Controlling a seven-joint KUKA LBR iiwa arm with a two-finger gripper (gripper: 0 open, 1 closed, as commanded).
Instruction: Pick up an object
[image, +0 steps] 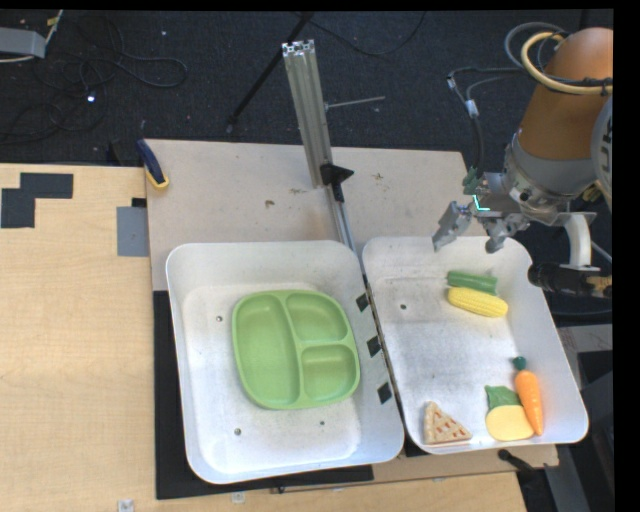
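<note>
In the right bin lie a yellow corn cob with green husk near the far side, an orange carrot at the near right, a yellow-and-green piece beside it, and a tan pizza slice at the near edge. My gripper hangs above the bin's far rim, behind the corn and apart from it. Its two fingers are spread with nothing between them.
The left bin holds a green divided plate. An upright aluminium post stands behind the bins, near the gap between them. Wooden bench surface lies to the left.
</note>
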